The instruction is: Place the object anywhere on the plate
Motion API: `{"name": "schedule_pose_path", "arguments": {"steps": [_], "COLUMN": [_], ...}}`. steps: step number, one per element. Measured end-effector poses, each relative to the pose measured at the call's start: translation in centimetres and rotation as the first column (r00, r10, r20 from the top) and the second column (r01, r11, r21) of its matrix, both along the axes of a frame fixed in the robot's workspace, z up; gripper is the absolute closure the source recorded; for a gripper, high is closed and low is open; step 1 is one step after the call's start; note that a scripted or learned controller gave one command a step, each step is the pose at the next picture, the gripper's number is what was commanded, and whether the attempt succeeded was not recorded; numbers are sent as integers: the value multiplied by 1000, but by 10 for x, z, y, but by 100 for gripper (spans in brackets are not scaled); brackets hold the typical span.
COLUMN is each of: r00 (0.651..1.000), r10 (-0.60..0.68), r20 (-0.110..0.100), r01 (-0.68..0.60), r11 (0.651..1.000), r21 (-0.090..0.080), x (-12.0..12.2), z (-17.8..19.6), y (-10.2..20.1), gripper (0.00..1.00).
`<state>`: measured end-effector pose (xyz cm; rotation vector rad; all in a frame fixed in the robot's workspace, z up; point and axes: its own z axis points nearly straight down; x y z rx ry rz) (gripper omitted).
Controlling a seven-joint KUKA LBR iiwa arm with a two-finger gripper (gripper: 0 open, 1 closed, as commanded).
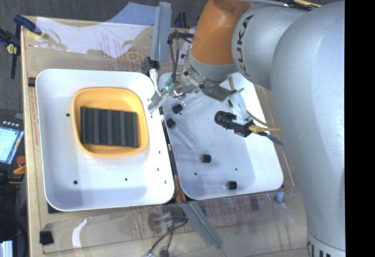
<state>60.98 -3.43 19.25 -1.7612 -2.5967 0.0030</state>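
Plate (110, 100), yellow with a dark ribbed centre, lies in the left bin (58, 188). Small dark objects (205, 158) lie scattered in the right bin (258, 182). The end effector (167, 89) hangs over the bins' shared edge; I cannot tell its state.

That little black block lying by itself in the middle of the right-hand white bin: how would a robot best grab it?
Probably from straight above, gripping across two opposite sides of the small black block. It is low and compact, lies on the floor of the right white bin, and has bare floor all around, so nothing crowds a downward approach.
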Motion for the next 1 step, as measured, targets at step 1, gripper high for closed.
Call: {"name": "schedule_pose_path", "arguments": {"steps": [1], "r00": [1000], "r10": [-6], "r20": [2], "r01": [6], "r11": [1000], "r21": [-1], "x": [0], "z": [8], "y": [36], "gripper": [0]}}
